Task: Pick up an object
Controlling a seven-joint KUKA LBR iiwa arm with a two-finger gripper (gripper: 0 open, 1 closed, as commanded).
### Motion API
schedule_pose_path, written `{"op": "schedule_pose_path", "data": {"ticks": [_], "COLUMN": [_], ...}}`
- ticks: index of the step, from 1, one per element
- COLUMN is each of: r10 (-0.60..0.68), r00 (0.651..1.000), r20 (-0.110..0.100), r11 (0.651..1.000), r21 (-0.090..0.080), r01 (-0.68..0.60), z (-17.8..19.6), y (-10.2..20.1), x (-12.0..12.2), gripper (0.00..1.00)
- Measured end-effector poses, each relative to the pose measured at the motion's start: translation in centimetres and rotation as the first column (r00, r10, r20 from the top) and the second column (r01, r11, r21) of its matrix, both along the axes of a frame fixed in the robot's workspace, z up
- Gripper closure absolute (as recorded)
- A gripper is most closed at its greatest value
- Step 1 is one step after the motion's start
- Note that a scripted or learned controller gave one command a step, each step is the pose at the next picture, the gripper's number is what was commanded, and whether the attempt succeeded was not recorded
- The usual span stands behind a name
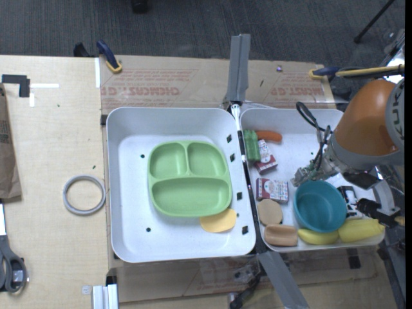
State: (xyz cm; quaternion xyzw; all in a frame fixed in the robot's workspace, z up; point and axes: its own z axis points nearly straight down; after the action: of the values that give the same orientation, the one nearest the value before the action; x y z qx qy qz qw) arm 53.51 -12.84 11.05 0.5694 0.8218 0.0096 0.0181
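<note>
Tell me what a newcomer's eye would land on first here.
The green divided plate stands out in the left bin, with a yellow disc against its near edge. Then the arm's orange band draws the eye, over the crowded right bin, just above a blue bowl.

Dark carpet floor point(193, 11) beyond pale wooden bench point(51, 166).

even, bright overhead light is seen throughout; only soft shadows are cast inside the white bins point(122, 192). mild glare is noted on the orange band point(367, 121). focus is slightly soft overall.
</note>
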Motion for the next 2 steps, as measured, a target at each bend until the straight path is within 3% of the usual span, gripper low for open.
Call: {"op": "schedule_pose_path", "data": {"ticks": [1, 2], "r10": [0.0, -0.173], "r00": [1.0, 0.985], "r20": [-0.004, -0.015], "r11": [1.0, 0.985], "r21": [0.0, 0.006], "r01": [0.0, 0.173], "z": [-0.1, -1.1], "y": [0.0, -1.8], "x": [-0.1, -0.5], "gripper": [0.0, 0.0]}}
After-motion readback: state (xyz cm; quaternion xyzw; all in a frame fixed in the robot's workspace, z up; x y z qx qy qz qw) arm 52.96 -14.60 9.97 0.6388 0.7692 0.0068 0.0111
